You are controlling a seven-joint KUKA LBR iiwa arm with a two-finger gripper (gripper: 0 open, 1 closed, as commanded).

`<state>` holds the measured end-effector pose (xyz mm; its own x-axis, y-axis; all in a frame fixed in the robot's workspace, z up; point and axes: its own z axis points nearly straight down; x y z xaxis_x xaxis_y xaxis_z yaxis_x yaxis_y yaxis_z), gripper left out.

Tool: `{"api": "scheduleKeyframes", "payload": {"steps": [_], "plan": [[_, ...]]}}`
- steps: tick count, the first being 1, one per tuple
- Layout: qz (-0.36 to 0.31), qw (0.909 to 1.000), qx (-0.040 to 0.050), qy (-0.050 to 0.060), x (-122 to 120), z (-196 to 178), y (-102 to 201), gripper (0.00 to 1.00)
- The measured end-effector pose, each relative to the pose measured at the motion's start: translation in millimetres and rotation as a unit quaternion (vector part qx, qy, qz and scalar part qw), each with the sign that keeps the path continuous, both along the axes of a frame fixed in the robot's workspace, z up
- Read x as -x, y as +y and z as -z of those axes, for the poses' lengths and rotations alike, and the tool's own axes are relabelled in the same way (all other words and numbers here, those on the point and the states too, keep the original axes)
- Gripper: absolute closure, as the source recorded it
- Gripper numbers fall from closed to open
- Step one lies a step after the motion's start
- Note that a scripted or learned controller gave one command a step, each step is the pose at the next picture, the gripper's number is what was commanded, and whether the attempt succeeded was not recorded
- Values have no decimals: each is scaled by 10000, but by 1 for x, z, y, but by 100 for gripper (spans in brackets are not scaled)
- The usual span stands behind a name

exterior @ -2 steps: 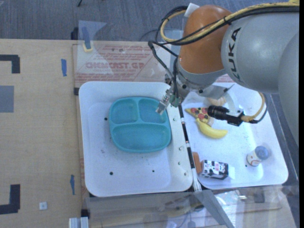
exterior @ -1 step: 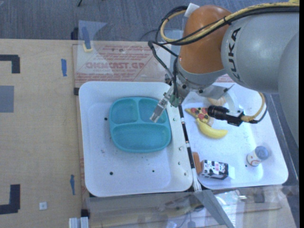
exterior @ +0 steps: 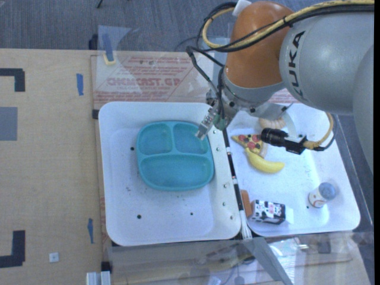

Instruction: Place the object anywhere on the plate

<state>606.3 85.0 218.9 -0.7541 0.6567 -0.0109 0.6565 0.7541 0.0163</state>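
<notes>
Seemingly hangs gripper over the rim of the blue plate beneath it, ready for a drop, grip impossible to tell, with a candidate object, the banana, near behind it.

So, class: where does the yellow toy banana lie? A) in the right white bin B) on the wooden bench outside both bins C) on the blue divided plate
A: the yellow toy banana lies on the floor of the right white bin, apart from the blue divided plate in the left white bin.
</notes>
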Motion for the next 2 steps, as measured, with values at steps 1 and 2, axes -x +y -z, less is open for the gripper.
{"api": "scheduleKeyframes", "payload": {"steps": [1, 2], "plan": [[1, 10000, 0, 1, 0, 0, 0, 0], [804, 9967, 13, 62, -21, -31, 45, 0]]}}
